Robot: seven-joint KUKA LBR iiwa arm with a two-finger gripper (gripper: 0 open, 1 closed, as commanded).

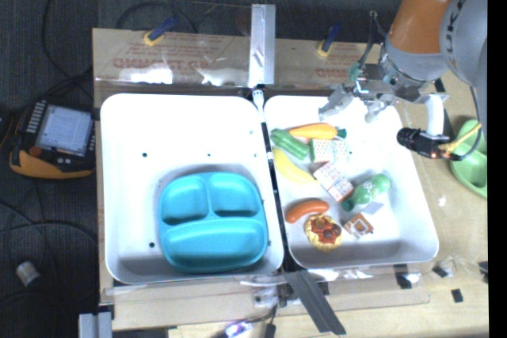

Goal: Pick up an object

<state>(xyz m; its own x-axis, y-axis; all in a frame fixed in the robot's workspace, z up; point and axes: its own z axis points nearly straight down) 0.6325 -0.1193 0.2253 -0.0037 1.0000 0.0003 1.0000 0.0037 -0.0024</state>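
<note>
Claw (pixel 354 100) above right bin (pixel 412 194) far edge, near carrot (pixel 313 130).

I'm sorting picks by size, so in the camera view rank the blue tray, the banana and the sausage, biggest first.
1. Blue tray, by far the largest.
2. Banana.
3. Sausage, somewhat smaller than the banana.

One fixed overhead camera, slanted down on both bins (pixel 190 111).

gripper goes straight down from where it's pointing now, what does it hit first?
Probably the carrot at the top of the pile in the right bin; the gripper hangs just above and right of it. Depth is unclear from this slant, so it could land on bare bin floor beside it.
</note>
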